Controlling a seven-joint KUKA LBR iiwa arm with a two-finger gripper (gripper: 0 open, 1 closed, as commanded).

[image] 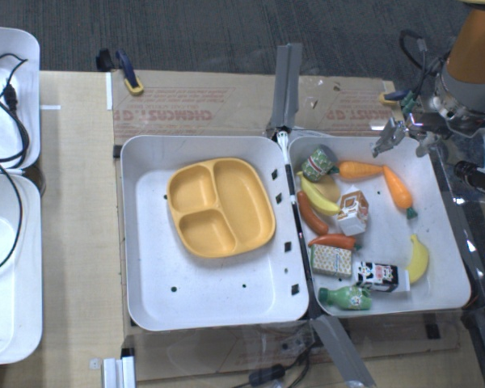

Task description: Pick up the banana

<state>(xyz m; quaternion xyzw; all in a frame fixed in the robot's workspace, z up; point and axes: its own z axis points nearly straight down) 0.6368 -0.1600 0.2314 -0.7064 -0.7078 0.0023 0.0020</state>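
Bananas show in two spots of the right bin (457, 285): one banana (419, 259) lies alone near that bin's right wall, curved and standing lengthwise, just right of a small black-and-white milk carton (381, 276); a second banana (319, 195) lies near the left wall, beside a brown sausage (310, 213) and under a green-labelled can (318, 166). Two carrots (380, 177) rest toward the bin's far side, one flat, one slanting down to the right. An orange-and-white juice box (352, 211), a red pepper (333, 240), a patterned cracker box (331, 260) and a green bottle (346, 298) crowd the middle and near edge. The gripper (404, 133) hangs over the far right corner of this bin, well apart from either banana; its fingers stand apart with nothing between them. The left bin (145, 273) carries a yellow divided plate (221, 206). Both bins sit on the bench (73, 217).
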